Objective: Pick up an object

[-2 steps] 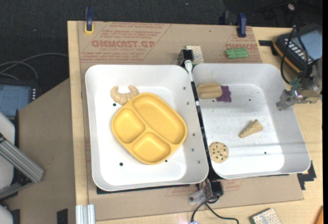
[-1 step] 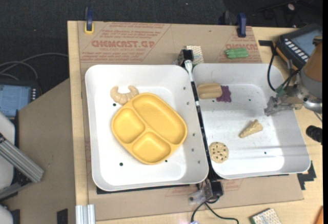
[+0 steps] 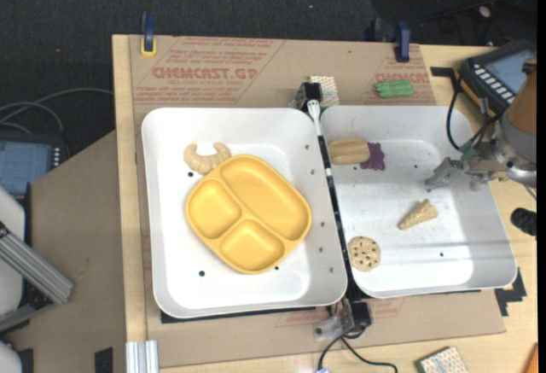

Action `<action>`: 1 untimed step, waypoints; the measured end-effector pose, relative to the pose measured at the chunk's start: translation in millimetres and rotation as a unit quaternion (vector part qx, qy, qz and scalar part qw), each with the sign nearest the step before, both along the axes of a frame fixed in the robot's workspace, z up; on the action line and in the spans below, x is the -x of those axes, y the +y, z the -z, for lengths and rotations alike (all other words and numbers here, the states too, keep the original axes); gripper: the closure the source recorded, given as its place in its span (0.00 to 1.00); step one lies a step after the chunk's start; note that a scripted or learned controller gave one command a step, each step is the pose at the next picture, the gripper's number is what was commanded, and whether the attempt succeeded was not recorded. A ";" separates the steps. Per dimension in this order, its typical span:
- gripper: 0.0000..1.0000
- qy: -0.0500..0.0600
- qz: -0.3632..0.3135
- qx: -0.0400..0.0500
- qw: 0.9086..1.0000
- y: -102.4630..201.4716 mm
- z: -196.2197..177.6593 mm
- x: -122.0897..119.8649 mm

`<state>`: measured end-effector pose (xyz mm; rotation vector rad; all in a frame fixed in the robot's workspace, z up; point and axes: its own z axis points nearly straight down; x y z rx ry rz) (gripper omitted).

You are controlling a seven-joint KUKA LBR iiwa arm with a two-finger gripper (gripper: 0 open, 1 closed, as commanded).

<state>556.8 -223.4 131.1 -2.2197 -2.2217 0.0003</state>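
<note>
Two white bins sit on your bench (image 3: 128, 192). Your end effector (image 3: 444, 175) hangs with nothing in it, fingers apart. Just below it lies the cheese wedge (image 3: 418, 214); its slanted sides could slip away.

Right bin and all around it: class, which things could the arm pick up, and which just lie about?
Job:
gripper
wedge
cookie
bread roll
purple piece

Lying about:
yellow tray
croissant
green item
blue clamp
</note>
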 end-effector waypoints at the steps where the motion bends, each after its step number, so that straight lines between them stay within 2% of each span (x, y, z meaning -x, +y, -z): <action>1: 0.00 0.003 -0.001 -0.002 1.000 38.3 49.6 15.4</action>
